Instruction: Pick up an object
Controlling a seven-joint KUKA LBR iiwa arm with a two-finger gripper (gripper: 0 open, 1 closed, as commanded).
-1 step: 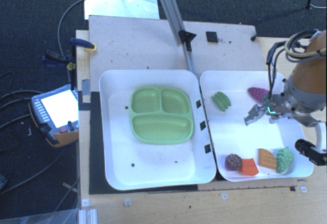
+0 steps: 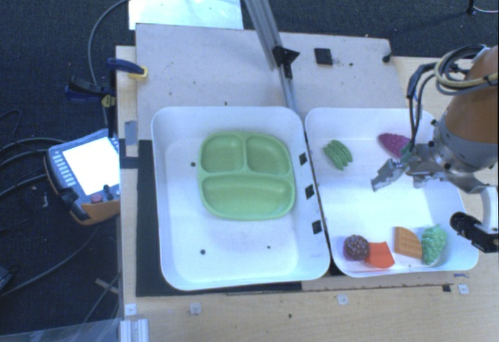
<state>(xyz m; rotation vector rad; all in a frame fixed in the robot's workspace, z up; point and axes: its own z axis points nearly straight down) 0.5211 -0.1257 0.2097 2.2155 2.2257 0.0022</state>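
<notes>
Down at the right bin's (image 2: 327, 200) front edge sit a brown ball (image 2: 356, 247), orange wedge (image 2: 380, 255), tan block (image 2: 407, 242) and pale green cluster (image 2: 434, 244). Gripper (image 2: 387, 174) hovers mid-bin, fingers apart, holding nothing; the purple piece (image 2: 394, 143) lies just behind it toward the back edge, closest target.

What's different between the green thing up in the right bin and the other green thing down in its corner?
The upper green item is darker, elongated and ridged, lying alone at a slant on bare bin floor. The lower green item is paler, rounder and bumpy, sitting in the near right corner against a tan waffle-like piece. Both lie in the right bin, apart from the robot's tool.
</notes>
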